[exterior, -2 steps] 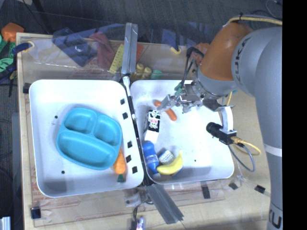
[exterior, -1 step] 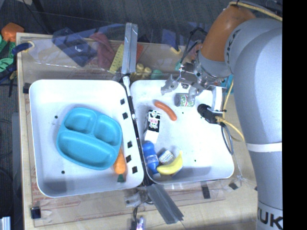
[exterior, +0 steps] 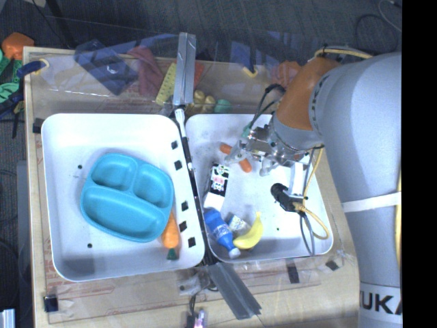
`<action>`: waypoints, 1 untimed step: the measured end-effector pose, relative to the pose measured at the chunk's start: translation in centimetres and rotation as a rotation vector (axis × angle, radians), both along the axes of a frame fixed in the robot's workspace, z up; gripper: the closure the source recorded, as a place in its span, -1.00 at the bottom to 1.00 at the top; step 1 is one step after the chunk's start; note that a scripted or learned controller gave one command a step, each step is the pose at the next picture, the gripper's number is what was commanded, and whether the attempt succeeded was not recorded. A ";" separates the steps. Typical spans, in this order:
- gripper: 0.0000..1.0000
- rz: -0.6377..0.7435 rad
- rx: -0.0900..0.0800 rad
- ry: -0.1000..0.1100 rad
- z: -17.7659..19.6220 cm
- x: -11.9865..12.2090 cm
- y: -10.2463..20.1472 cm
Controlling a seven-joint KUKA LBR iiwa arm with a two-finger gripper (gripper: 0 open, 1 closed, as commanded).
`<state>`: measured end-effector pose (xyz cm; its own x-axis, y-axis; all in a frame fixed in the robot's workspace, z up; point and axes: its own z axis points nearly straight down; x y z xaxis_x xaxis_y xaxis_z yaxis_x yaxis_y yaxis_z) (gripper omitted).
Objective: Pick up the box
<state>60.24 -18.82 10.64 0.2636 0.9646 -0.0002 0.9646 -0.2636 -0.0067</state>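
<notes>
one fixed camera, high above the bench, looking down at a slant. both white bins in frame: left bin (exterior: 61, 183) centre-left, right bin (exterior: 205, 132) centre-right. arm (exterior: 362, 142) enters from frame right, large and near the lens. dark floor along top.

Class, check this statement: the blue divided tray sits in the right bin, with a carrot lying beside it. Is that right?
Not quite. The camera view shows the blue divided tray in the left bin, not the right one. The carrot does lie beside it, at the tray's lower right edge.
</notes>
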 end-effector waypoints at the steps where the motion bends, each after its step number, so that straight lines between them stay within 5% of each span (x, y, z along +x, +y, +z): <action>1: -1.00 0.125 0.007 0.018 -2.1 5.0 -1.2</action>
